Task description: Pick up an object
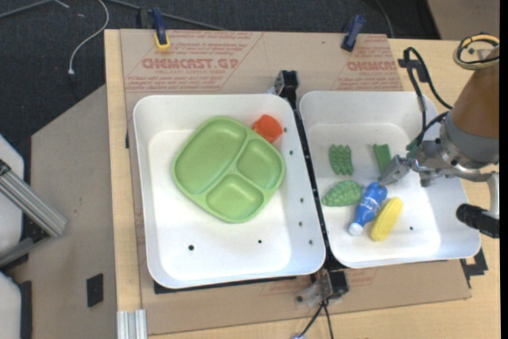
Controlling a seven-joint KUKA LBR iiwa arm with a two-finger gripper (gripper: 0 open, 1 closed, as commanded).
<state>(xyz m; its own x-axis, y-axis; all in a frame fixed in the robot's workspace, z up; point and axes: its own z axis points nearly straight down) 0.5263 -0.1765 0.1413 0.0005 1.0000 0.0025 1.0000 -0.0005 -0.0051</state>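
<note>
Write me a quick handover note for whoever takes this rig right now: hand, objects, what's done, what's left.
Hand: low in the right bin, beside the small green block; nothing visibly between its fingers.
Right bin also has a green ridged piece, a green leafy piece, a blue bottle and a yellow object.
Left bin: green divided plate, orange object.
Done: nothing lifted. Left: grasp and lift one object.

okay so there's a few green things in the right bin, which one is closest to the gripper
The narrow, darker green piece at the top right of the group, right beside the gripper. The studded green block and the leafy green piece lie further left in the right bin.
</note>
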